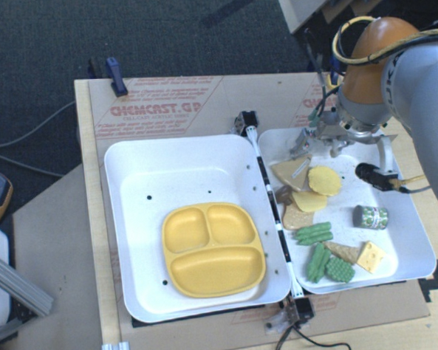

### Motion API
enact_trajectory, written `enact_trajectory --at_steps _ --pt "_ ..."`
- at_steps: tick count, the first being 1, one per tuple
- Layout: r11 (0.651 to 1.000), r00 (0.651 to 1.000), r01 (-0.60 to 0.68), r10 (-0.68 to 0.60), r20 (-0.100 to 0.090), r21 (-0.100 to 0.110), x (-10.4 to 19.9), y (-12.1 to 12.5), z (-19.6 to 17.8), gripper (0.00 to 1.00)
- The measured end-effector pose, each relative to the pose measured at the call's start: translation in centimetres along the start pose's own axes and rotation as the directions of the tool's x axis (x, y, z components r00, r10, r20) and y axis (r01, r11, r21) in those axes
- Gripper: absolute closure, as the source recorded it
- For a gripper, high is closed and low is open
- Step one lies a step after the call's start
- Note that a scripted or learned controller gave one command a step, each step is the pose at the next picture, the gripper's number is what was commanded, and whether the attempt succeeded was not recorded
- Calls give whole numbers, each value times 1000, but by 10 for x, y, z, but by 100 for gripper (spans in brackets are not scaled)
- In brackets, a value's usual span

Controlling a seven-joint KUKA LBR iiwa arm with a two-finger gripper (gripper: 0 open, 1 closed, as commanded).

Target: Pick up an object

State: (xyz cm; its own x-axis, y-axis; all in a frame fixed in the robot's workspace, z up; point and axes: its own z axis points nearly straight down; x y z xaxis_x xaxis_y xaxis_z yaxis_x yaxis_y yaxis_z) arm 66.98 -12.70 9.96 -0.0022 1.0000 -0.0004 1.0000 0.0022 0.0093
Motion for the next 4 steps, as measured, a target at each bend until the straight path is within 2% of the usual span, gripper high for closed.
enact_trajectory --at_steps 1,2,3,4 --pt "1000 1000 -5 5 -1 -1 -10 -36 10 0" --pt "1000 1000 -2 2 -1 -6 -9 -34 -2 100" --pt "1000 1000 -3 3 -1 -4 -9 -34 0 0" --pt "1000 1000 -5 5 1 -2 -1 -87 9 0"
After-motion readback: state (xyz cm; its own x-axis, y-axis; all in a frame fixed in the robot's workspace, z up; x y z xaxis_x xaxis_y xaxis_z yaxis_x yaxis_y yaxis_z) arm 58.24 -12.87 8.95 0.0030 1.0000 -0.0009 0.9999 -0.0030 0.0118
